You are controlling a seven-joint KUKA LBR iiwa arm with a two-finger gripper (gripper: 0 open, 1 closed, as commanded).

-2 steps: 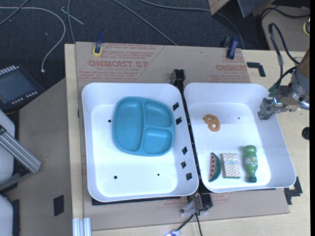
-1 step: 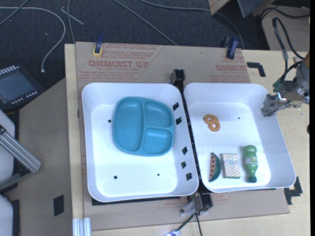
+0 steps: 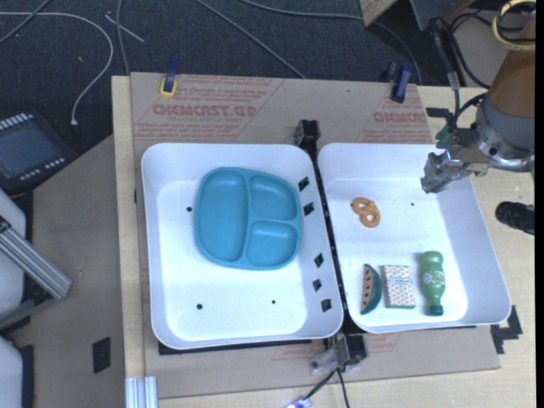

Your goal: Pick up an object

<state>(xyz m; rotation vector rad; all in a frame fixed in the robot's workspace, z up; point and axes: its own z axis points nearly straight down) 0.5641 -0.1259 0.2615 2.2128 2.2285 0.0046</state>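
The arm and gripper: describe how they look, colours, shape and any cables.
The arm comes in from the right of the camera view as a thick rounded body, with an orange-brown band above a grey wrist ring. Dark cables run beside it, and a yellowish loop of cable sits near its top. The gripper is a small, blocky unit of grey metal parts.

Left bin [image 3: 170, 313]: holds a divided plate [image 3: 247, 218], set toward its rear centre
Right bin [image 3: 476, 253]: just beside the left bin, their inner walls meeting
Pretzel [image 3: 366, 212]: in the right bin, left of middle, well apart from the front row
Front row of right bin: melon slice [image 3: 369, 288] at left, sponge [image 3: 398, 286] just right of it, bottle [image 3: 432, 282] at far right
Gripper [image 3: 436, 175]: above the right bin's rear right part, behind the bottle, right of the pretzel
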